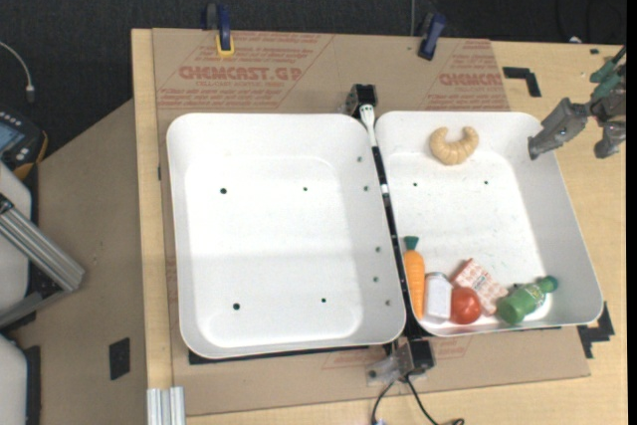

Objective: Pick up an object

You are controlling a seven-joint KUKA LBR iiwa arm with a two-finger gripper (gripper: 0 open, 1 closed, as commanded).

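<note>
A croissant (454, 143) was seen lying alone near the far wall of the right bin (498, 214), well apart from the other objects, which were gathered along the near wall of the same bin. There, a carrot (414, 271) with a green top was laid lengthwise against the bin's left wall, a small white carton (437, 295) was set just beside it, a red tomato-like piece (465, 306) was touching the carton, a pink-and-white patterned packet (480, 280) was propped behind the red piece, and a green bottle (525, 301) was lying on its side toward the near right corner. The print on the packet was too small to be read. The left bin (269, 224) was seen beside the right one, their walls touching along a dark clamp strip (378, 176). Both bins were borne on a brown board (299, 65) printed with red lettering, held by two blue clips at its far edge. The gripper (582, 129) was found at the right edge of the view, above the far right corner of the right bin and apart from every object; it was partly cut off, two grey fingers (549, 134) were seen spread apart, and nothing was held between them.
</note>
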